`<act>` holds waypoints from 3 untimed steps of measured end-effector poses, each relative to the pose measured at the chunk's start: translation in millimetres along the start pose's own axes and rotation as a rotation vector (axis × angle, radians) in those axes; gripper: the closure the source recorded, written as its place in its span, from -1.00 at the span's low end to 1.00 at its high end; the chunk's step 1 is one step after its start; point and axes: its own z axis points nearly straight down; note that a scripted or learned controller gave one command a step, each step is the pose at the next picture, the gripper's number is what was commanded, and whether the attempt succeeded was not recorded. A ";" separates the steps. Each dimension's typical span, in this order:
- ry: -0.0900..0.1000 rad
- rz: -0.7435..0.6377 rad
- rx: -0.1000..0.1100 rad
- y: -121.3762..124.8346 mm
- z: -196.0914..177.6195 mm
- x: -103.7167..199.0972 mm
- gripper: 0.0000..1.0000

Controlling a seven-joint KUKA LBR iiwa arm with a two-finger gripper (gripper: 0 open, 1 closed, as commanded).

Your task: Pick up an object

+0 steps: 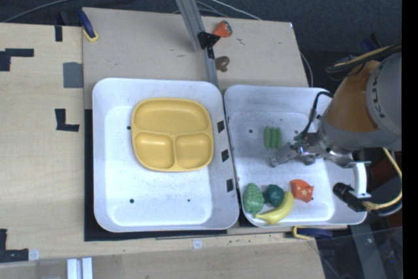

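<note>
Setting: pale wood bench (39, 140) on dark floor, bearing two shallow white bins side by side, w/ a grey metal pole (186, 0) slanting in from the top. Item 1: small ribbed green plastic vegetable, pickle-like (272, 137), lying flat in the upper-middle of the right white bin (261, 101), apart from the other pieces. Item 2: two-finger metal gripper (279, 158), just below and right of the green piece, low over the bin floor; fingers point left, tips close together, nothing seen between them; whether they touch the floor can't be told. Item 3: red plastic strawberry-like piece w/ yellow marks (302, 189), right bin, lower right. Item 4: cluster at the right bin's bottom edge: light green knobbly piece (253, 198), dark green round piece (273, 195), yellow plastic banana (279, 210), all touching or just beside one another. Item 5: grey arm w/ orange band (356, 104), entering over the right bin's right rim. Item 6: left white bin (111, 206), holding a yellow three-compartment plastic tray (173, 134) in its upper half. Misc.: small orange-red object (223, 28) and small brown object (223, 63) on the board above the bins, nr the pole base.
</note>
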 end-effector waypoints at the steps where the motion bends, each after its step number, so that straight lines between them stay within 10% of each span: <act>1: 0.002 -0.001 0.001 0.1 -11.7 0.5 1.00; 3: 0.001 -0.001 -0.004 -9.0 -125.7 12.2 1.00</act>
